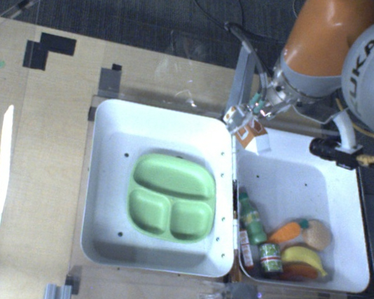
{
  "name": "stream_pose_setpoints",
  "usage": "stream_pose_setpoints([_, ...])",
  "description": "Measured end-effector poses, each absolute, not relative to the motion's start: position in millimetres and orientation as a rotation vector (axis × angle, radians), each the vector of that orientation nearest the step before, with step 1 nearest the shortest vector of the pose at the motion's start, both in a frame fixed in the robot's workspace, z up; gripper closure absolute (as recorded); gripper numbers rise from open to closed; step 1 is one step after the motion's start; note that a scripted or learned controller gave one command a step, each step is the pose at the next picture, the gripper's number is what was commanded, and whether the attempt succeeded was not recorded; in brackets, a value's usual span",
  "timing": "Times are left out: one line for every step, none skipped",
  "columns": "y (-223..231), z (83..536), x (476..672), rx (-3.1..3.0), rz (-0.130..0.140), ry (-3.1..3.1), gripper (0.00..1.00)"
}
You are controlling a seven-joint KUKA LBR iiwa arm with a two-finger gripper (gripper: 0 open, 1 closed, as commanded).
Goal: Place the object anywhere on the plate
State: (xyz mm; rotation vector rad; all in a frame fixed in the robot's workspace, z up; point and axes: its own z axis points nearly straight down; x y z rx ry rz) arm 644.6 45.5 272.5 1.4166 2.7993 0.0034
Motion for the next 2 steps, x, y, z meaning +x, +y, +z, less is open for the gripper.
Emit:
stream_pose_setpoints([133.1,206.5,607.5,1.43,0.002,2.796,1.0])
stream_pose_setpoints([132.5,207.1,607.8,1.431,0.003,2.795,0.0])
